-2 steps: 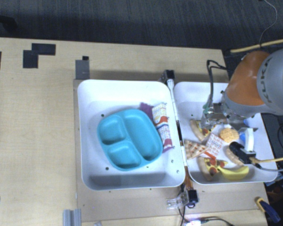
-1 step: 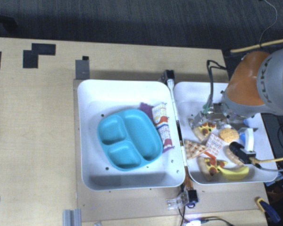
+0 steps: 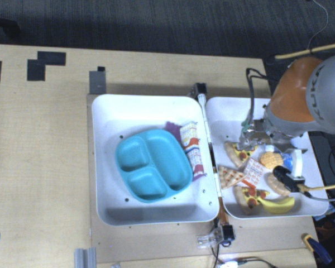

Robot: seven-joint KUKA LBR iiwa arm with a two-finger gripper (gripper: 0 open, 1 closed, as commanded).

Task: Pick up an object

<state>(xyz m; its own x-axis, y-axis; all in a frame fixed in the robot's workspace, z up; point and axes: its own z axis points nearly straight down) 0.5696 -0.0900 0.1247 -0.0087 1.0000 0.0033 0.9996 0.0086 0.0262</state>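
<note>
In the camera view, two shallow white bins sit side by side on a pale wooden bench (image 3: pixel 39 166). The left bin (image 3: pixel 109 211) holds a turquoise divided tray (image 3: pixel 153 165) lying flat near its middle, with a red-and-white tube (image 3: pixel 192 149) along the tray's right edge and a purple item (image 3: pixel 173 127) partly hidden behind both. The right bin (image 3: pixel 223 113) holds a crowd of small things toward its near half: a yellow banana (image 3: pixel 279 205) at the front wall, a waffle-patterned piece (image 3: pixel 230 176), a red-and-white printed packet (image 3: pixel 254 173), a pizza-like slice (image 3: pixel 234 152) and a blue-and-white item (image 3: pixel 293 162). The arm's gripper (image 3: pixel 251 141) hangs low over this bin, just above the pizza-like slice; whether it is released or clenched I cannot tell.
</note>
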